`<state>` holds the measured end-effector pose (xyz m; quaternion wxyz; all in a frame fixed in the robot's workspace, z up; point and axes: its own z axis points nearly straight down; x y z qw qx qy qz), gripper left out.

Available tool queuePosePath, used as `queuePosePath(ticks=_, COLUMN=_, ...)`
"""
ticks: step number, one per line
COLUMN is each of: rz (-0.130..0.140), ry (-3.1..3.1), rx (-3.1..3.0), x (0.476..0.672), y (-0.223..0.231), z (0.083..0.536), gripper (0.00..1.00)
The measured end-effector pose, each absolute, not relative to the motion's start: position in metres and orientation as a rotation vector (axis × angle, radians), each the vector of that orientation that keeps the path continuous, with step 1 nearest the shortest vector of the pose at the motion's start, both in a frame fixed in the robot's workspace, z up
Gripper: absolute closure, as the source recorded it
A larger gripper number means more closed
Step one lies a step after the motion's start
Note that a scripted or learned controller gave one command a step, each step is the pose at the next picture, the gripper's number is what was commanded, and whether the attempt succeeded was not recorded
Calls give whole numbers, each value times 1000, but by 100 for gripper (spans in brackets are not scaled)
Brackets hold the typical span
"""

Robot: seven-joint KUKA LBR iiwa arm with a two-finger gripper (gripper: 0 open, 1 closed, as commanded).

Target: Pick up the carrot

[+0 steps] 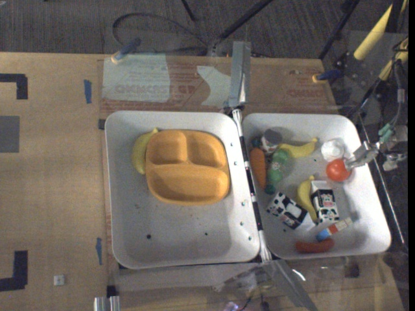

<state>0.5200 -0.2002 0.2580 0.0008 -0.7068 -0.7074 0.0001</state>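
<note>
The carrot [258,166] lies hard against the right bin's left wall [247,173], so that side offers no room. A green object [277,167] crowds it just to the right, and a dark-capped item [271,138] stands above. A cow-patterned carton [287,210] sits lower right of it. The way straight down from above looks open. The left bin has bare floor [181,229] toward the lower frame; an orange tray [187,166] takes its upper middle.

A pale metallic gripper [360,155] with thin light cabling behind it, apparently grey, though blurred
</note>
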Motion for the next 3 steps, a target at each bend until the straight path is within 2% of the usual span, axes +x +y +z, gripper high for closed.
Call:
queuePosePath(ticks=1, rz=2, ry=-2366, rx=-2061, x=551, y=-115, z=173, gripper=0)
queuePosePath(ticks=2, rz=-3, ry=-2787, rx=-1453, x=596, y=-94, z=87, gripper=0)
queuePosePath(ticks=3, rz=-3, ry=-2656, rx=-1687, x=590, y=-103, z=137, gripper=0)
